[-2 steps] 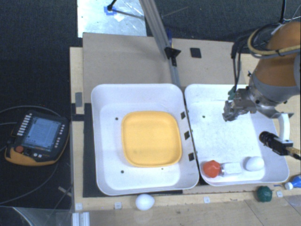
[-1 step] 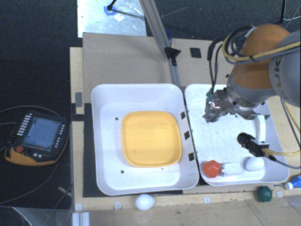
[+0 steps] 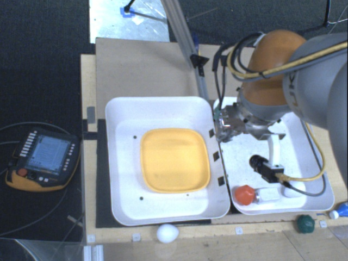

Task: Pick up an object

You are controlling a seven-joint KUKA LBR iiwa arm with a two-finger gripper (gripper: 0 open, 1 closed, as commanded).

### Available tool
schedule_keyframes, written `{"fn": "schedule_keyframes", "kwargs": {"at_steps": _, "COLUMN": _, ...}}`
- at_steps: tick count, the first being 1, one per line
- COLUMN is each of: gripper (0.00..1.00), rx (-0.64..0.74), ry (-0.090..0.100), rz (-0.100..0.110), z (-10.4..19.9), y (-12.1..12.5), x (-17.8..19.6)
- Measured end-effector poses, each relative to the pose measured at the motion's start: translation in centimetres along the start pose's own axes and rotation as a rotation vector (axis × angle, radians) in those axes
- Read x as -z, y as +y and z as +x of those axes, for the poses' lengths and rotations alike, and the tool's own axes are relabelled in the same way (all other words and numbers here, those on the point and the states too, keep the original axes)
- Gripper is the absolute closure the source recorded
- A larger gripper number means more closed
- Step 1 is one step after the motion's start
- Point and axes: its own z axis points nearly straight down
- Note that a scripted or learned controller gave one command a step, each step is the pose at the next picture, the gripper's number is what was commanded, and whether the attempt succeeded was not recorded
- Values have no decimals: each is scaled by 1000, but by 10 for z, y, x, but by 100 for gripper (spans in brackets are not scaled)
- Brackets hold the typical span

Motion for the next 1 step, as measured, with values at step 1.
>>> {"fn": "schedule_keyframes", "kwargs": {"at_steps": 1, "gripper": 100, "rx": 1, "ry": 0, "rz": -1, "z": 47, "y": -7, "x": 1}}
